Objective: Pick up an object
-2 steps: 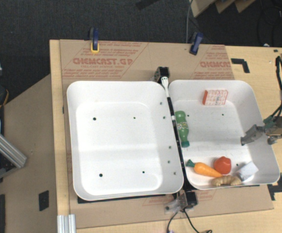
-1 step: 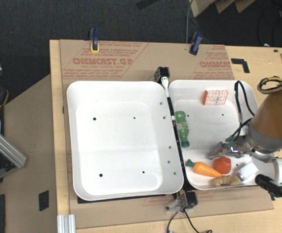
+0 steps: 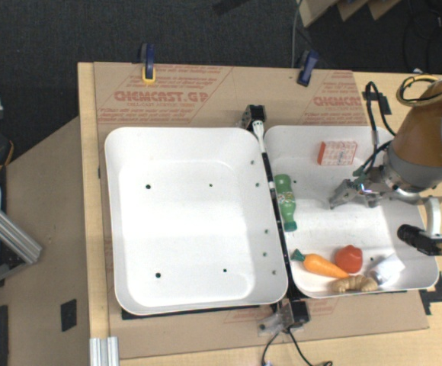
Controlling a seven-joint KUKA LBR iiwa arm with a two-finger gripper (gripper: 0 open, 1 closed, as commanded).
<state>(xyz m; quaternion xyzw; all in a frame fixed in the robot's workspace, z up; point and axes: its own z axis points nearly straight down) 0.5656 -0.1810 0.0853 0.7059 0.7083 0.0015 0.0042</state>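
My gripper (image 3: 344,192) hangs over the middle of the right bin (image 3: 312,139), its fingers pointing left and spread open with nothing between them. A green bottle (image 3: 286,201) lies along that bin's left wall, a short way left of the fingertips. Behind the gripper, near the bin's far side, lies a red-and-white packet (image 3: 337,153). At the near edge lie a carrot (image 3: 321,264), a red tomato-like ball (image 3: 349,258), a piece of ginger (image 3: 355,284) and a small white object (image 3: 389,268).
The left bin (image 3: 190,219) sits beside the right one, with a black divider strip (image 3: 270,197) between them. The arm's orange band (image 3: 427,132) and wrist stand over the right bin's right side. A black cable (image 3: 375,109) runs behind it.
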